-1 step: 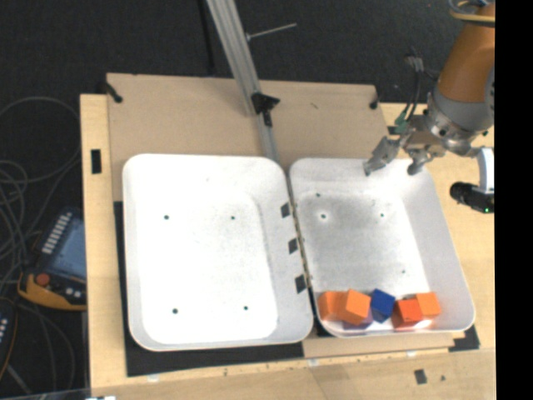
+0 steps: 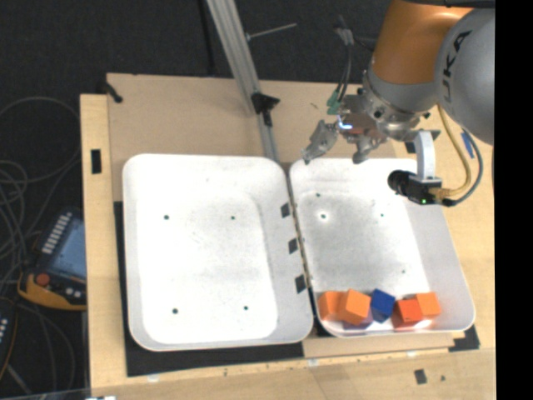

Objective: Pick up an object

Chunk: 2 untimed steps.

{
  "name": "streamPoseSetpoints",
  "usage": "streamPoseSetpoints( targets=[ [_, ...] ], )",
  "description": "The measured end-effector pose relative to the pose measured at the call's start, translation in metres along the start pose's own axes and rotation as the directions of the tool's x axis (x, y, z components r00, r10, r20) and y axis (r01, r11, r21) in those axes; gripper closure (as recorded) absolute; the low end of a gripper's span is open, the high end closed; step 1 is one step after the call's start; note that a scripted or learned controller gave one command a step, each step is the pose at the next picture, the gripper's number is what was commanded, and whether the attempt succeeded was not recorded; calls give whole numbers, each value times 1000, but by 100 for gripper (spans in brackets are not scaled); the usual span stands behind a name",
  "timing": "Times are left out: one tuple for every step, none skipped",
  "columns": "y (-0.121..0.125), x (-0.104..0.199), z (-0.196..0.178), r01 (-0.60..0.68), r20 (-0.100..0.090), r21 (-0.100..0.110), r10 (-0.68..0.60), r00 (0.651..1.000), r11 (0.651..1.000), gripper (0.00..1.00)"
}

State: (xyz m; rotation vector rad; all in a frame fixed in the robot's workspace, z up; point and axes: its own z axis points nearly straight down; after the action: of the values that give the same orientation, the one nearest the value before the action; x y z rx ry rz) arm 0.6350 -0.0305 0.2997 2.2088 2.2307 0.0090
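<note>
Your arm (image 2: pixel 433 40) comes in from the right, grey with that orange band, and the gripper (image 2: pixel 340 147) is hanging over the far edge of the right bin (image 2: pixel 366 223), up near the top-left corner of it. The 2 fingers are spread apart with nothing between them, so it's open and not carrying anything. One fingertip (image 2: pixel 315 150) sits out toward the divider between the bins, the other closer to the arm.

The stuff you'd want to grab is all bunched at the opposite end, along the near wall of the right bin and well away from the gripper. From left to right you've got an orange block (image 2: pixel 340 305), a blue block (image 2: pixel 382 303) right beside it, and another orange block (image 2: pixel 415 308) (there's a hint of something purple under the first orange one, too small to tell what). They look like they're touching or nearly so, all pushed up against the bin's rim.

The left bin (image 2: pixel 204 248) sits just beside the right one, edges meeting in the middle. A metal rail (image 2: pixel 237 57) slants across the bench behind the bins, and there's a handheld pendant (image 2: pixel 58 261) off on the floor at the left with cables around it.
</note>
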Motion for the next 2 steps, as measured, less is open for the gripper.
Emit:
streamPoseSetpoints(
  targets=[
    [-81,-27,107,-13,3,16,13,1000,1000,0],
    [-111,-38,19,-13,4,-4,13,1000,1000,0]
  ],
)
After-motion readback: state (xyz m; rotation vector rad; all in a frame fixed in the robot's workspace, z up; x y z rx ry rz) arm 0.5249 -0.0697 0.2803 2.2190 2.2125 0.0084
